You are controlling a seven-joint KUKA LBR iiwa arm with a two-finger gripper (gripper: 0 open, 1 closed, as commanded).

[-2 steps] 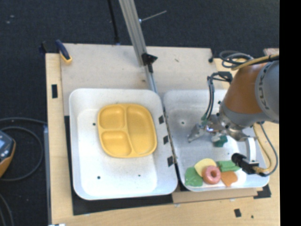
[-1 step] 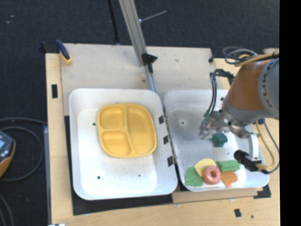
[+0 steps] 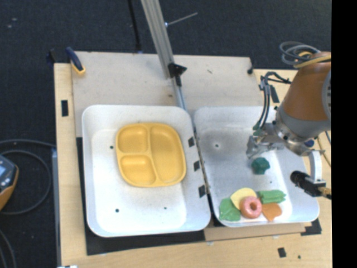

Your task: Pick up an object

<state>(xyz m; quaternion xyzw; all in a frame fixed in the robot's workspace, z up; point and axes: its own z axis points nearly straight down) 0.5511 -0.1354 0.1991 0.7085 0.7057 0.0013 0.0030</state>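
You have open floor across the right bin (image 3: 223, 128)'s far and left parts; its near edge is crowded with toy foods (image 3: 252, 204). The gripper (image 3: 257, 149) hangs mid-bin, and a small teal object (image 3: 260, 164) lies just below its fingers, apart from that pile. You cannot tell whether the fingers are parted or closed.

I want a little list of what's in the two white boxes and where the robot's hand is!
left bin: yellow divided plate
right bin: small teal object; near the front edge, a green piece, yellow piece, pink ring, orange piece, green block
tool: over the right bin, just above the teal object
holding anything: cannot tell
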